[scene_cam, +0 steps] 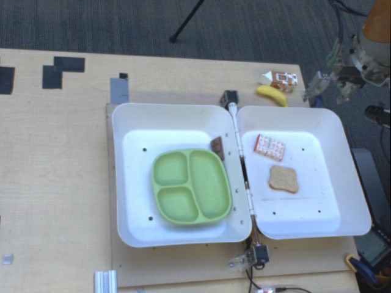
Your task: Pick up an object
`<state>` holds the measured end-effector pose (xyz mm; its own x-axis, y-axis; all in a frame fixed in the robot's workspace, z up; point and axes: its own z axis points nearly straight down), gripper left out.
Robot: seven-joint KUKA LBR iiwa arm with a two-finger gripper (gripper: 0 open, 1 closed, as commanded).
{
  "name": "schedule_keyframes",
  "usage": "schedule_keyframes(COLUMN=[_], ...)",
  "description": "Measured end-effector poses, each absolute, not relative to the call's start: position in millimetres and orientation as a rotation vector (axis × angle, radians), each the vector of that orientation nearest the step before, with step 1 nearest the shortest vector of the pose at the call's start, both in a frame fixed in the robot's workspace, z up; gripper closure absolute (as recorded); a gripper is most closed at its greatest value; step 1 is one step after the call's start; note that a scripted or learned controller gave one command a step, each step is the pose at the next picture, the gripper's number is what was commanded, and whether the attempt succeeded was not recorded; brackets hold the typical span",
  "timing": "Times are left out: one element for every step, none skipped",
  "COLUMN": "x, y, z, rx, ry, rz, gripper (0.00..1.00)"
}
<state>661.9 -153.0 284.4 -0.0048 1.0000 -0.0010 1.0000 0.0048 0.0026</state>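
- Camera view looks down on the table [55,163], where the gripper [333,85] hangs at about two o'clock, past the far right corner of the right bin [348,163] and above the floor rather than over either bin.
- From the fingers, the nearest candidates lie toward seven o'clock, inside the right bin: a red-and-white patterned packet [269,146] and, just beyond it toward the near side, a slice of bread [284,179].
- Packet: small, flat, roughly rectangular, its long axis running from about ten to four o'clock; it lies near the bin's far left part, apart from the bread and clear of the walls.
- Bread: tan, flat, rounded-square with no strong long axis, sitting about mid-bin.
- Fingers: they appear spread apart, pointing down and left, with nothing visible between them; the detail is small, so the width of the gap is hard to judge.
- Left bin [122,182]: a green three-compartment plate [190,187] lies in it, with a small brown piece [216,144] by its far right edge, against the bin wall.
- Outside the bins, at about one o'clock on the table, a banana [271,94] lies beside a small carton [282,78]; these are close to the gripper but not in a bin.
- My judgement: no grasp has begun, and the packet is the shortest reach.
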Motion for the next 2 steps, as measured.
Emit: schedule_keyframes(x=[580.4, 487.2], y=[-201.1, -193.2], z=[177.9, 88.0], rx=[2.218, 2.218], ry=[2.225, 2.223], rz=[-0.001, 0.002], gripper=[0.0, 0.0])
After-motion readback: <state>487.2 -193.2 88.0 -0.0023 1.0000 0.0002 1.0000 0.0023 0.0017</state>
